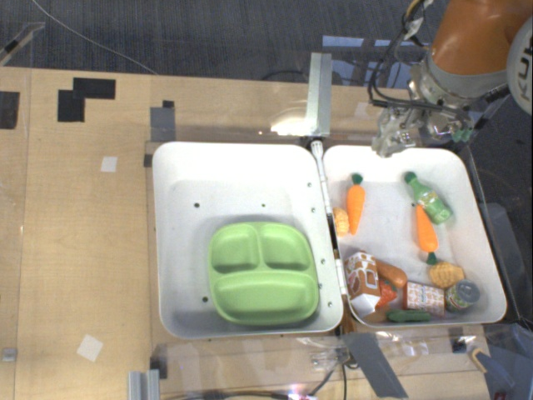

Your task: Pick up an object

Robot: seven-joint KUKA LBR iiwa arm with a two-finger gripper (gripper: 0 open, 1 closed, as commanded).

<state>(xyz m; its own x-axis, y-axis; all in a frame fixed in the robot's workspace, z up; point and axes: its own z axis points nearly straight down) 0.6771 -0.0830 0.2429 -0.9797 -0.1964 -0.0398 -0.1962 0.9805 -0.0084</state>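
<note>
My gripper hangs over the back rim of the right bin, above its far left corner, with nothing seen between its fingers. Below it in that bin lie a carrot, a green bottle and a second carrot. Along the bin's front sit a small milk carton, a sausage, a red-and-white box, a cucumber, a tin can and a yellow pastry-like item. A small orange piece rests against the left wall.
The left bin holds a green divided plate toward its front. A metal post stands behind the seam between the bins. The grey arm with its orange band comes in from the upper right.
</note>
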